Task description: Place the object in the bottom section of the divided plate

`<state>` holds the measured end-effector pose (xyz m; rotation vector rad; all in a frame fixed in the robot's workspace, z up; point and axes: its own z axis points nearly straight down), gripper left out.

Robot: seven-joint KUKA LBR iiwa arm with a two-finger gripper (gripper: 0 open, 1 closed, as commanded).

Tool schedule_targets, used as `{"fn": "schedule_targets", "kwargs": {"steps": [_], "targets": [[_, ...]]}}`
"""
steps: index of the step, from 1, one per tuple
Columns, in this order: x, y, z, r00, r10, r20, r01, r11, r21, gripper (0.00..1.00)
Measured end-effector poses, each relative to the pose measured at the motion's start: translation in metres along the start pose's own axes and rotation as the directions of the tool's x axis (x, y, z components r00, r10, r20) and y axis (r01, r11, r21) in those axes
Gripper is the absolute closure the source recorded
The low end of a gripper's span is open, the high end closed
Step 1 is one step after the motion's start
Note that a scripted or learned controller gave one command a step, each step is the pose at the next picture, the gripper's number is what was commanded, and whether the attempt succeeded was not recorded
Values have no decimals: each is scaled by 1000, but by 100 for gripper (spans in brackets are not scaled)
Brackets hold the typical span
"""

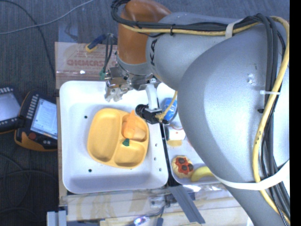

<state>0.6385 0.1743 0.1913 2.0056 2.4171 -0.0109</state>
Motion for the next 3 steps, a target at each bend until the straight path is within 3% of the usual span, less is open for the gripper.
{"fn": "schedule_targets", "kwargs": {"steps": [1, 2, 3], "targets": [[49, -40, 7, 989, 151, -3, -151, 989, 4, 100], [49, -40, 7, 989, 151, -3, -151, 989, 4, 0], [30, -36, -25, 997, 72, 1, -72, 997, 0, 0]]}}
